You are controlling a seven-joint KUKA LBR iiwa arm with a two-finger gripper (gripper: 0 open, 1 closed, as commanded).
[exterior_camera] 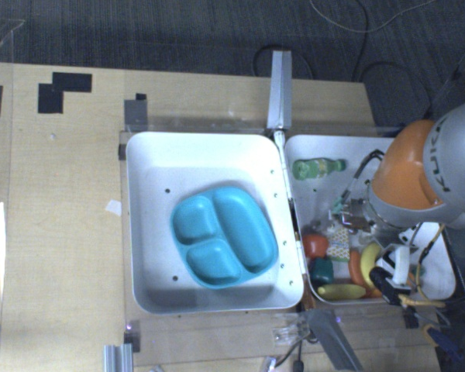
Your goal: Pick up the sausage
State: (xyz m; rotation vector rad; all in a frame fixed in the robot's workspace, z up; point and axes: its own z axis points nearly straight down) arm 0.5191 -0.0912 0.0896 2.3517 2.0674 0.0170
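Observation:
The sausage (356,266) looks like the reddish-brown piece lying near the front of the right bin (380,147), among other toy foods. My gripper (347,218) hangs below the orange wrist band (403,173), low over the middle of that bin. It is just behind the sausage and close to a red tomato-like item (315,245). The arm body covers the right part of the bin. I see nothing clearly held.
A green bottle (318,167) lies at the back of the right bin. A teal block (322,270), a yellow banana (341,291) and a yellow piece (370,257) crowd the front. The left bin (147,208) holds a blue three-compartment plate (223,235).

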